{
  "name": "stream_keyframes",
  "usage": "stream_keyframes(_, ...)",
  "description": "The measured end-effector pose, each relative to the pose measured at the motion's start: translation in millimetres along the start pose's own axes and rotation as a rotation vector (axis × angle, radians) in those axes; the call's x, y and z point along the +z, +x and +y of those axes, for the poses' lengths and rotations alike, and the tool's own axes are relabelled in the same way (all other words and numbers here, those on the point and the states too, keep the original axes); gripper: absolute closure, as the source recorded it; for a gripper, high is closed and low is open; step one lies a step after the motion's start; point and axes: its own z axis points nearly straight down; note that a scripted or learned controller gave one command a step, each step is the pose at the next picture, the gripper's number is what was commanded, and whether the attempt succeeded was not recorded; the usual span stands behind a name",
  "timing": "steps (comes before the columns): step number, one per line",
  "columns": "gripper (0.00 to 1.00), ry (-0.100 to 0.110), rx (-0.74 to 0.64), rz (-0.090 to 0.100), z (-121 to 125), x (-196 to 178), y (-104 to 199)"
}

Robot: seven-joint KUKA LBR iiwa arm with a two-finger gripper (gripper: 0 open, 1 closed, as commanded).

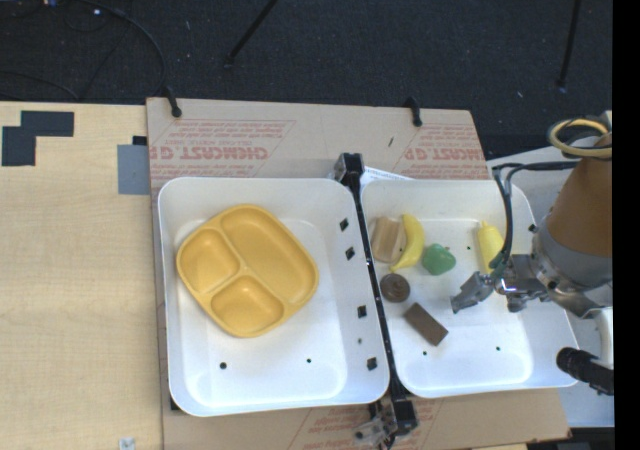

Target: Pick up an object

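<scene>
Over the right bin (520, 378), the claw (484, 292) hangs low with nothing in it, fingers spread a bit.
Closest stuff: yellow piece (489, 243) just above it, green blob (438, 260) up-left, brown block (426, 323) down-left. Banana (410, 241), tan block (386, 238) and brown ball (396, 287) sit further left. Yellow tray (247, 267) is in the left bin (250, 388).

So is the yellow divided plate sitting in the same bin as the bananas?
No, the yellow divided plate lies in the left bin, while the bananas lie in the right bin.

two bins (200, 378), one plate (247, 268), six items (425, 323)
</scene>
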Motion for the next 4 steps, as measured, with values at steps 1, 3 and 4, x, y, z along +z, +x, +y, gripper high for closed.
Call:
stream_keyframes(1,0.0,0.002,-0.001,0.001,-1.9,63.7,5.1)
stream_keyframes(3,1.0,-0.006,0.003,0.0,-1.0,94.5,4.9)
stream_keyframes(4,1.0,-0.009,-0.001,-0.002,-5.6,51.8,4.8)
